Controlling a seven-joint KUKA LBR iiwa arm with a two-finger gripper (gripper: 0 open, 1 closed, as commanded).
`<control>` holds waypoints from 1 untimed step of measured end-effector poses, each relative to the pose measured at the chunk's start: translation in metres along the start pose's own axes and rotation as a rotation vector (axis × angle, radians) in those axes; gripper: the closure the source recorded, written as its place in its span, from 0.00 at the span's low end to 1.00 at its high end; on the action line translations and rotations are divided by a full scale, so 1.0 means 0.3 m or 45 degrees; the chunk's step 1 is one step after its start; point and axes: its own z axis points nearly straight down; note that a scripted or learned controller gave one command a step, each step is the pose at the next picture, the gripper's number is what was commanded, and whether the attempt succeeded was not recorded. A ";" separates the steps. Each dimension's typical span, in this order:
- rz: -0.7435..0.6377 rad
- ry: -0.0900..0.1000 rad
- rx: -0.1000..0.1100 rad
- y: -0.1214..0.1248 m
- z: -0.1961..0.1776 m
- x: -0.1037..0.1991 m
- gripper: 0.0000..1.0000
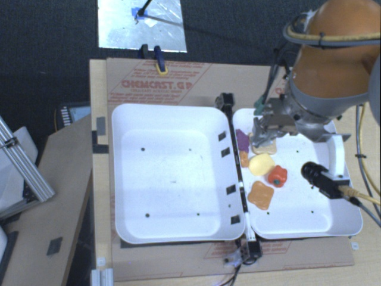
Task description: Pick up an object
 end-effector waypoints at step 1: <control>0.010 0.000 -0.021 0.092 -0.530 0.140 1.00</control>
